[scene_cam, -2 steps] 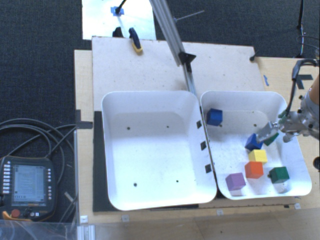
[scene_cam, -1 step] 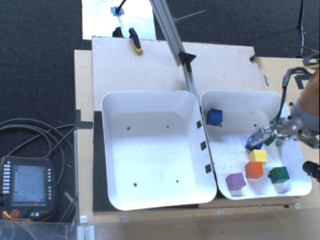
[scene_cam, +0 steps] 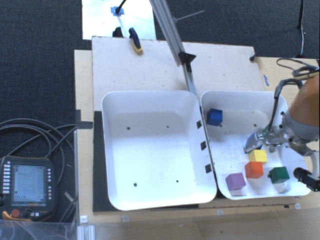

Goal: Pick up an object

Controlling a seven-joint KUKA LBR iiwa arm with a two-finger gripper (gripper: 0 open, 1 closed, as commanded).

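Picking a block is the step in hand, and we judge it not yet done: no block sits between fingers that we can see.

Going left to right, the pendant (scene_cam: 27,186) lies off the worktop's left edge with its cables. The left bin (scene_cam: 112,114) takes the worktop's middle. A metal pole (scene_cam: 167,26) slants down from the far edge to the seam between the bins.

In the right bin (scene_cam: 235,98), the blue block (scene_cam: 215,117) sits alone near the far left corner. The purple block (scene_cam: 235,182), orange block (scene_cam: 254,169), yellow block (scene_cam: 258,155) and green block (scene_cam: 279,174) cluster along the near side toward the worktop's near right corner.

The tool (scene_cam: 254,143) hangs just beyond the yellow block, perhaps touching it; we cannot tell its state.

We would go for yellow, centring before closing, since orange sits tight against it and could be nudged or caught. The near bin wall and green's closeness leave little room. Blue, standing clear, looks the easier target.
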